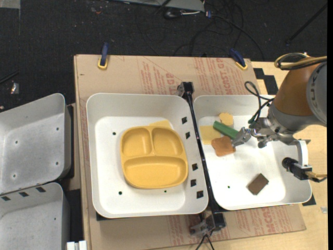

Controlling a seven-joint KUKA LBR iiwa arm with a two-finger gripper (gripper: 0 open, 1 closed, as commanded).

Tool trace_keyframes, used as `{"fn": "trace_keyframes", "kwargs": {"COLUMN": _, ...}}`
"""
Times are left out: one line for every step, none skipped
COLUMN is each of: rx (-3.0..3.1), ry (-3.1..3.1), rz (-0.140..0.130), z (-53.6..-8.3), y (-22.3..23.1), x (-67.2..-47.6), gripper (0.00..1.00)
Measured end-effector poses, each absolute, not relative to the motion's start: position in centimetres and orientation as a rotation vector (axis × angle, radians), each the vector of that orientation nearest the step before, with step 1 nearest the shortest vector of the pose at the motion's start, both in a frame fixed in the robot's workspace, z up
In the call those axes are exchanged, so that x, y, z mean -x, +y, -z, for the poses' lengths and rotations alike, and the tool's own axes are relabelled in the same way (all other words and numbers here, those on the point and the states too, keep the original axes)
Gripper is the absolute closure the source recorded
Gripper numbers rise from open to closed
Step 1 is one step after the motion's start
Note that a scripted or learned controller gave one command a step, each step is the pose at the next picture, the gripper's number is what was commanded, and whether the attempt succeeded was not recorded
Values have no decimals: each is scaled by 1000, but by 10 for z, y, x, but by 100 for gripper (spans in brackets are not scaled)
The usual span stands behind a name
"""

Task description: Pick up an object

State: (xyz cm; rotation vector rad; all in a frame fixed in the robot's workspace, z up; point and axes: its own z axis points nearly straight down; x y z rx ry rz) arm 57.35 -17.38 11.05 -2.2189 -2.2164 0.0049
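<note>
Camera view looks down on 2 white bins side by side on a cardboard-covered bench. In the right bin (270,194) lie several small things: a green stick-like piece (225,129) lying at a slant, a flat orange-brown slab (223,147) just near of it, a pale yellow block (207,134) to their left against the divider, a small yellow rounded piece (226,119) on the far side, and a dark brown square block (257,184) well apart toward the near right corner.

The arm (296,100) comes in from the right, its orange band bulky over the right bin's far right part. The gripper (242,136) sits low at the right end of the green stick, just above the orange-brown slab. The metal parts there are small and blurred together, so I cannot tell how far the jaws stand apart, nor whether anything is between them.

The left bin (104,191) holds a yellow tray (154,157) with 3 compartments; a pale yellow flat piece (162,124) peeks out from under its far edge, mostly covered.

The green stick's right end is hidden by the gripper, and the arm's body is cut off at the right edge. At the far left, grey metal panels (31,139) are partly out of frame.
</note>
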Motion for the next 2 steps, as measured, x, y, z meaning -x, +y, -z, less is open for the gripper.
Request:
{"fn": "trace_keyframes", "kwargs": {"rx": 2224, "ry": -2221, "rz": 1, "z": -125, "y": -175, "x": -576, "gripper": 100}}
{"fn": "trace_keyframes", "kwargs": {"rx": 2223, "ry": -2229, "rz": 6, "z": -186, "y": -172, "x": -585, "gripper": 100}}
